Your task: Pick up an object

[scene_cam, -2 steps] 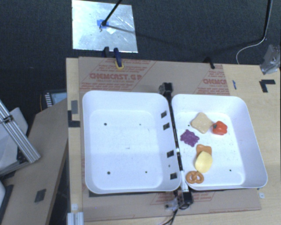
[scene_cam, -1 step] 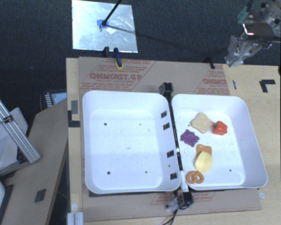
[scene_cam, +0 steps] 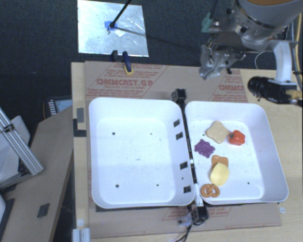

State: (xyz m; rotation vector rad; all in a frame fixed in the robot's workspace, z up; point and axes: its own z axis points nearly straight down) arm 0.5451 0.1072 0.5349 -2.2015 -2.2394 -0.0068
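Overhead, tool (scene_cam: 211,70) beyond right bin (scene_cam: 265,118) far rim; objects clustered left-centre.

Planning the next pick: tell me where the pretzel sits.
The pretzel lies in the right bin, near its front-left corner, just below the yellow piece.

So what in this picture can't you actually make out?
- Gripper: blurred in the camera view, so open or shut is unclear.
- Arm: cut off by the top edge.
- Orange piece: partly covered by the yellow object.
- Purple item: too small to identify.
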